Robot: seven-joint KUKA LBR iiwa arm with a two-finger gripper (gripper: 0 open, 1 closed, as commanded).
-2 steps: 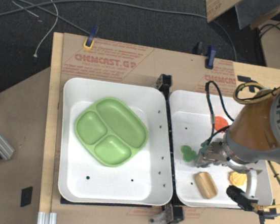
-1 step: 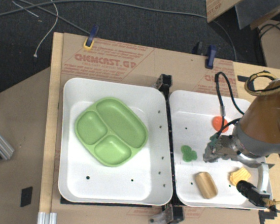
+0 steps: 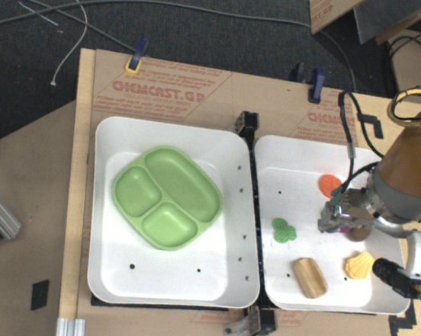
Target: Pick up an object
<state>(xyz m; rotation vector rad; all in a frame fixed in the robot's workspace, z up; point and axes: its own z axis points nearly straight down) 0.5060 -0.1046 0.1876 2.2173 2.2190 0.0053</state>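
Observation:
The right bin (image 3: 303, 164) holds several small objects. An orange piece (image 3: 329, 184) lies near its middle, partly hidden by the arm. A small green piece (image 3: 284, 231) sits at the bin's left side. A tan cylinder (image 3: 309, 277) lies near the front edge, and a yellow ridged piece (image 3: 359, 264) lies to its right. My gripper (image 3: 340, 217) hangs low over the bin, just below the orange piece and right of the green one. A dark purplish shape (image 3: 357, 233) shows beside the gripper's right side; I cannot tell what it is.
The left bin (image 3: 105, 265) holds a light green divided plate (image 3: 167, 196). A black clamp (image 3: 246, 122) sits at the back where the two bins meet. The arm's orange-banded body (image 3: 419, 164) covers the right bin's back right part.

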